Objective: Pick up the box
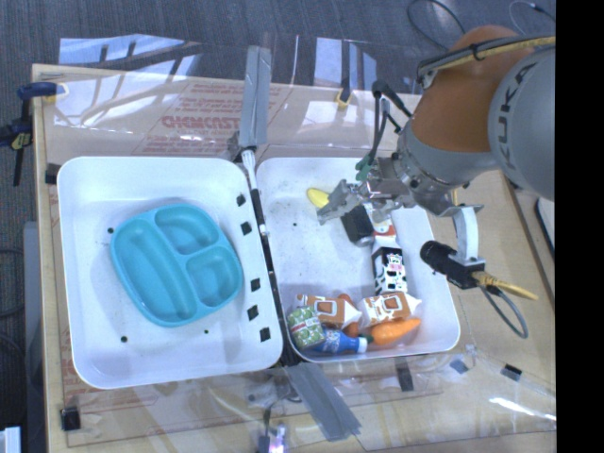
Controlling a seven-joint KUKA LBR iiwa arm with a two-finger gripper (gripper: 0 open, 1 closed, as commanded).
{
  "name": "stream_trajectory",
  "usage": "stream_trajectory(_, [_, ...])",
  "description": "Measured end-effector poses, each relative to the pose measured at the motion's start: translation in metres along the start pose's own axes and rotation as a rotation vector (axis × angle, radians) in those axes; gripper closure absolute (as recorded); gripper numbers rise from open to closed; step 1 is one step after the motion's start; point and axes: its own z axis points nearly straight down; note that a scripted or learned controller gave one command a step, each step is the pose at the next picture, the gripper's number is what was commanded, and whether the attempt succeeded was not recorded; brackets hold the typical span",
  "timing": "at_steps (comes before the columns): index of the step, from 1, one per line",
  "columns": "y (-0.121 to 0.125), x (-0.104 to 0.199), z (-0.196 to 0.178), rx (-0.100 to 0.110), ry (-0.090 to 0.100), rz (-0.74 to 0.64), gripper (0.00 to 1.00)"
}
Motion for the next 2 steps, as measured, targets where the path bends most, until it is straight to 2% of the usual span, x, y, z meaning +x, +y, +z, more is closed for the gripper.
stream_trajectory(1, [0.001, 0.028, -0.021, -0.004, -0.002, -0.166, 0.0])
stream_trajectory(2, [-0.003, 0.016, 0.108, 0.002, 0.0, 0.186, 0.0])
